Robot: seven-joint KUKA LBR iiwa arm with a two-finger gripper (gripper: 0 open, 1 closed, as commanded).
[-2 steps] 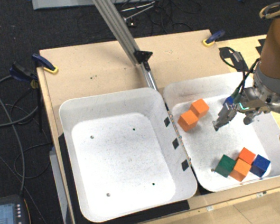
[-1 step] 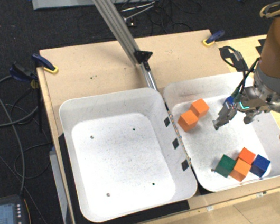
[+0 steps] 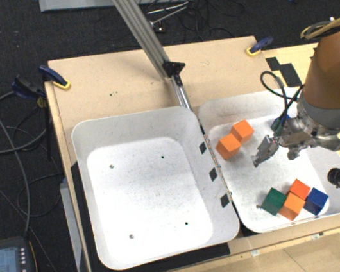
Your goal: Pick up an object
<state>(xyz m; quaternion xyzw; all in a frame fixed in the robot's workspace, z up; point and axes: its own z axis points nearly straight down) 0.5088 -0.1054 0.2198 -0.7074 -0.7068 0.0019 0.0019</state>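
While the fingers (image 3: 263,152) hang over bare floor of the right bin (image 3: 256,105), you cannot tell whether they are parted or closed, and nothing shows between them. Just up and left of them sit two touching orange blocks (image 3: 234,138), the nearest pick. Down from them, a green cube (image 3: 274,200), two more orange cubes (image 3: 295,198) and a blue cube (image 3: 315,200) crowd the bin's near wall, probably leaving less room to grasp.

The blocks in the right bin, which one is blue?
The blue block is the one at the near right end of the cluster, beside two orange blocks and a green one. Two more orange blocks sit apart, farther back.
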